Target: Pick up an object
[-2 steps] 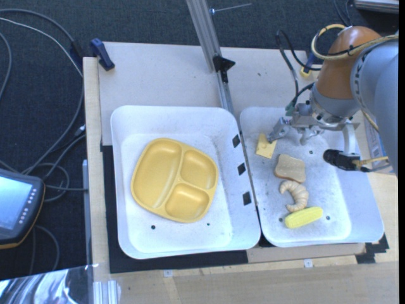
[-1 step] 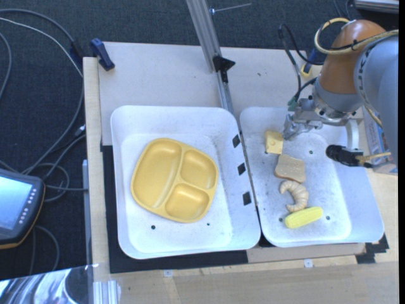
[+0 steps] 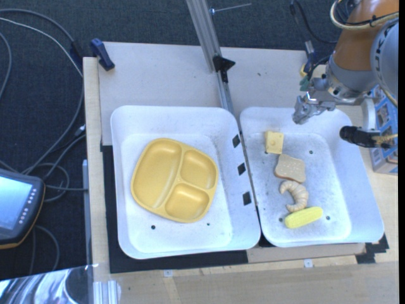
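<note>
Gripper (image 3: 306,111) hangs over right bin (image 3: 354,189) at its 12 o'clock rim, grip state can't tell, w/ cheese cube (image 3: 274,142) just off at its 7 o'clock, untouched.

The arm (image 3: 373,37) is cut off by the right edge, as is the handheld screen (image 3: 16,208) at the left.

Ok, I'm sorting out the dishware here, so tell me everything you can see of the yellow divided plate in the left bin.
The yellow divided plastic plate is a rounded square with three compartments, one long and two smaller, split by raised ridges. It looks smooth and glossy. It lies flat and right side up on the floor of the left white bin, turned at a slant to the bin's walls. No food lies in its compartments, and the bin floor is all that touches it.
</note>
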Motion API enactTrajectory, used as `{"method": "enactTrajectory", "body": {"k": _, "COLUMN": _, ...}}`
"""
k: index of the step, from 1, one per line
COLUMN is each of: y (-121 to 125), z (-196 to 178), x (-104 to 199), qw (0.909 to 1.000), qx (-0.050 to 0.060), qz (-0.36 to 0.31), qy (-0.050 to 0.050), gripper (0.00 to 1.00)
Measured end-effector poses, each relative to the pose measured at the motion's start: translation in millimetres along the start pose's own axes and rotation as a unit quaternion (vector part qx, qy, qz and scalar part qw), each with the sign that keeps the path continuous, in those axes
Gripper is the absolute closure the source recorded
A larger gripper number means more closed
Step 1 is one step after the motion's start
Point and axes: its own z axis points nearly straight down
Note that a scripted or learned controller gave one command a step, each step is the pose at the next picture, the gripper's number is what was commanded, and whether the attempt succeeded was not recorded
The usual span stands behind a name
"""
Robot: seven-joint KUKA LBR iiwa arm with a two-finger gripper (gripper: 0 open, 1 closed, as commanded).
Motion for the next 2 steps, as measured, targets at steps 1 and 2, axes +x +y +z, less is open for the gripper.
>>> {"method": "enactTrajectory", "body": {"k": 1, "y": 2, "z": -56, "x": 0, "qw": 1.0000, "qx": 0.000, "qz": 0.000, "qy": 0.000, "gripper": 1.00}}
{"method": "enactTrajectory", "body": {"k": 2, "y": -28, "z": -65, "x": 53, "qw": 1.0000, "qx": 0.006, "qz": -0.002, "qy": 0.002, "gripper": 1.00}}
